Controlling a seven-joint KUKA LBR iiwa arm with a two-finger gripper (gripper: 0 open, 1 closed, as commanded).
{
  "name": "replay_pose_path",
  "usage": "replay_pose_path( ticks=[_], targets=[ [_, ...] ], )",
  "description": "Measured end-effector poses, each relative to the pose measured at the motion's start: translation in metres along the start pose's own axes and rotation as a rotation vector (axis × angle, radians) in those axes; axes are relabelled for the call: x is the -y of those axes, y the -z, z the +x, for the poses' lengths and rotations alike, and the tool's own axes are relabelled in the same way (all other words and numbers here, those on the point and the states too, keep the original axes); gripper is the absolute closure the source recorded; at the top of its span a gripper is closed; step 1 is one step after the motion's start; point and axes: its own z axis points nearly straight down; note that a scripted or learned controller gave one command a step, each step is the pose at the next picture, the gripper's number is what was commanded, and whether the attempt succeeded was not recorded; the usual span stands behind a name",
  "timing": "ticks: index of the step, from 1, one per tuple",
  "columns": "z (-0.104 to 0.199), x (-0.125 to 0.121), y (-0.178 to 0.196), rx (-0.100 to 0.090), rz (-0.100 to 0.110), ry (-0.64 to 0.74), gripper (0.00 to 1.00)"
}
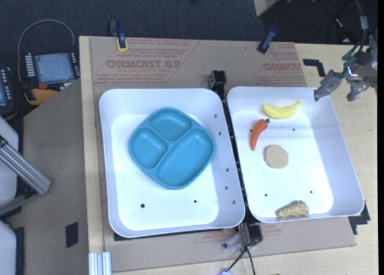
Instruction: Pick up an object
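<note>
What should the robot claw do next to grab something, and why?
Probably swing left and down toward the yellow toy banana. The open two-finger gripper hangs at the far right corner of the right white bin, holding nothing, and the banana is the nearest item; the orange toy carrot lies farther.

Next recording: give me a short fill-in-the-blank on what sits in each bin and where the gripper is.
1. The blue divided plate lies in the ____ bin.
2. Just below the yellow banana in the right bin lies an orange ____.
3. The gripper hangs over the right bin's far ____ corner, holding nothing.
4. The round tan cookie lies between the pepper and the ____ piece near the front rim.

Missing words: left; pepper; right; bread
</note>
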Motion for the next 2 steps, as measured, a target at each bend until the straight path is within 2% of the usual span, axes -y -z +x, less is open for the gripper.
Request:
replay_pose_path(
  ticks=[1,2],
  targets=[
    [0.001,-0.002,0.009,0.003,-0.014,0.004,0.0],
    [0.001,-0.006,-0.034,0.002,-0.011,0.004,0.0]
  ],
)
